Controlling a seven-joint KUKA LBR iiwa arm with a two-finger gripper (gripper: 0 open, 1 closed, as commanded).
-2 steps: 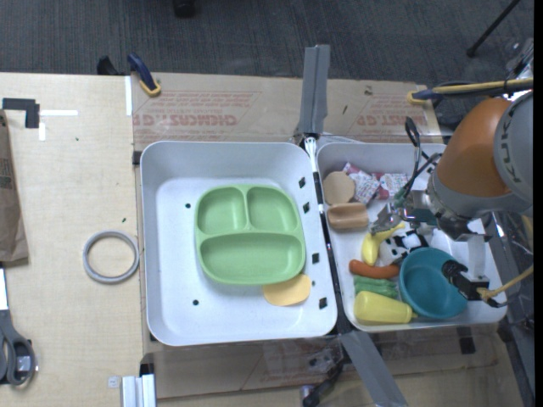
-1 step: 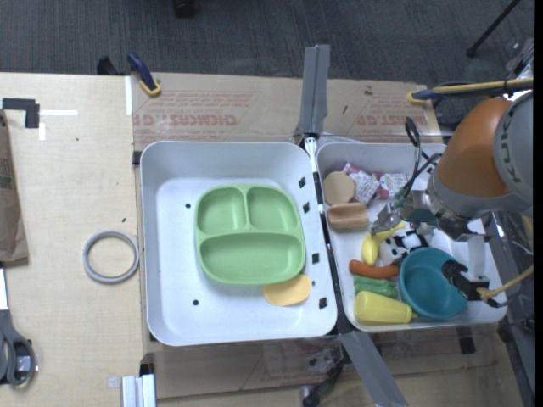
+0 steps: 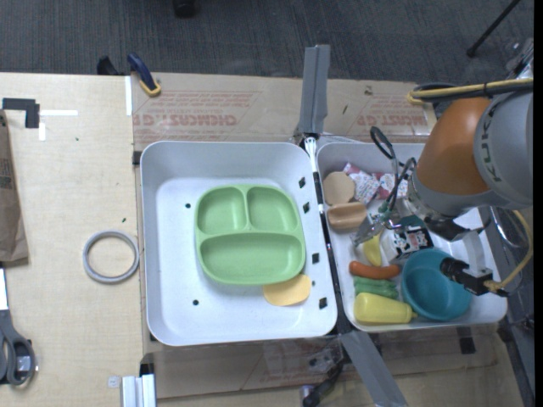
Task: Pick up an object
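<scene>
My gripper (image 3: 375,225) is low in the right bin (image 3: 475,315), under the grey arm with its orange band (image 3: 454,147). It hangs just right of a tan bun-like piece (image 3: 345,217) and just above a small yellow item (image 3: 372,251). A second tan piece (image 3: 338,188) and a crinkled packet (image 3: 368,181) lie farther back. Toward the front are an orange carrot-like piece (image 3: 374,270), a green item (image 3: 377,287), a yellow block (image 3: 382,309) and a teal bowl (image 3: 434,287). Nothing visibly hangs from the gripper.
The left bin (image 3: 161,253) holds a green divided plate (image 3: 250,234) and a flat yellow piece (image 3: 287,292). A grey ring (image 3: 110,255) lies on the bench to the left. A black-and-white card (image 3: 411,240) lies by the bowl.
</scene>
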